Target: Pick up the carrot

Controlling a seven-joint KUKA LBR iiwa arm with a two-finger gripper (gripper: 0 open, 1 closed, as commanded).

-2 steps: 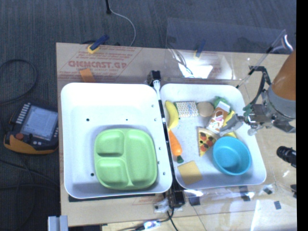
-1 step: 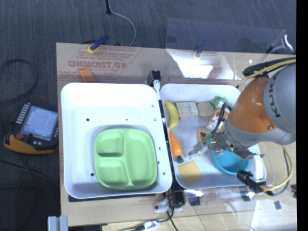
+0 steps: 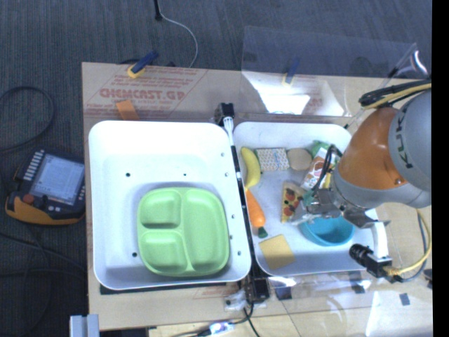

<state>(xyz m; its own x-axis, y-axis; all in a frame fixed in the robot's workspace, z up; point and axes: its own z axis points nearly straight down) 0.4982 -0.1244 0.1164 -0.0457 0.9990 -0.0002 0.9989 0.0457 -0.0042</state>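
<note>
Grey and orange arm bulk covers the right bin's (image 3: 337, 128) far side, and the claw (image 3: 317, 201) beneath it is too dark and crowded to tell wide from narrow. Orange carrot (image 3: 255, 210) lies against that bin's left wall, just below the banana (image 3: 250, 166), long axis running near to far, green end nearest.
</note>
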